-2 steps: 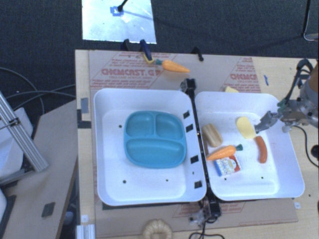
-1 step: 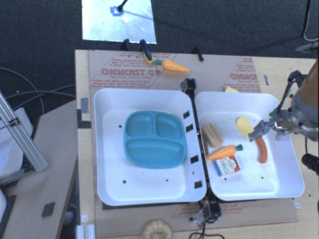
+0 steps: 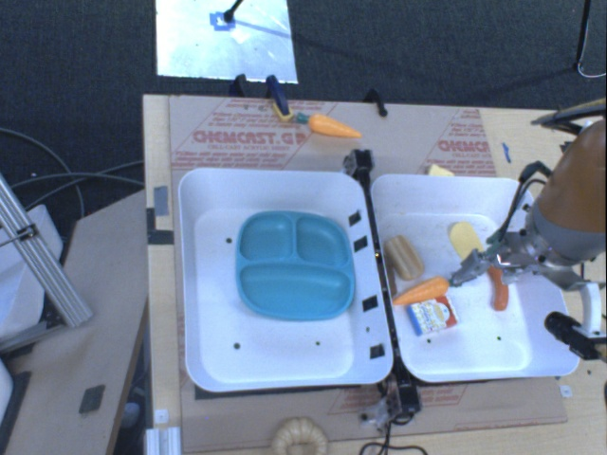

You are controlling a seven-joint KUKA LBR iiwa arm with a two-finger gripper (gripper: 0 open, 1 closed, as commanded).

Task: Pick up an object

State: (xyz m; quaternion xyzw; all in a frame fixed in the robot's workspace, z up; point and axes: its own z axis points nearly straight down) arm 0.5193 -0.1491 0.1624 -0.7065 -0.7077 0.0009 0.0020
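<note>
The right bin (image 3: 531, 349) holds several toy foods: a tan bread piece (image 3: 403, 256), a yellow piece (image 3: 465, 239), an orange carrot (image 3: 421, 291), a small printed carton (image 3: 432, 316) and a short orange-red piece (image 3: 500, 292). My gripper (image 3: 477, 271) hangs over the middle of this bin. It is just right of the carrot's thick end, below the yellow piece and beside the orange-red piece. The grey arm (image 3: 569, 207) comes in from the right and hides part of the bin's far right side.
A blue divided plate (image 3: 292, 263) lies in the left bin (image 3: 204, 349). On the board behind the bins lie a second carrot (image 3: 329, 127) and a small yellow piece (image 3: 439, 171). A beige ring (image 3: 302, 436) sits at the bench's front edge.
</note>
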